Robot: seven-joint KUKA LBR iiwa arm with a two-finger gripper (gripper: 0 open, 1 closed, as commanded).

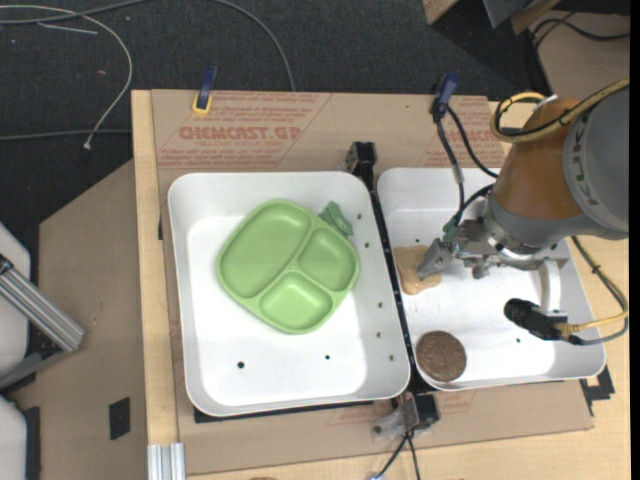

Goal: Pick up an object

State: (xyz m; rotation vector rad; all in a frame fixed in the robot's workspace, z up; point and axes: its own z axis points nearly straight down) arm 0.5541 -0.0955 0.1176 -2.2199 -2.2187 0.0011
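You are seeing the end effector [437,259] hovering just right of the tan block [412,271]; grip state indiscernible.

Left bin [200,368]: divided plate [288,265] near centre. Right bin [500,363]: block [415,271] against left wall, round disc [440,355] before it, gripper [440,258] just beside block.

tan block [417,274] | flat | right bin's left wall, touching claw [437,261]

Grey arm [605,168] with orange band [535,173]
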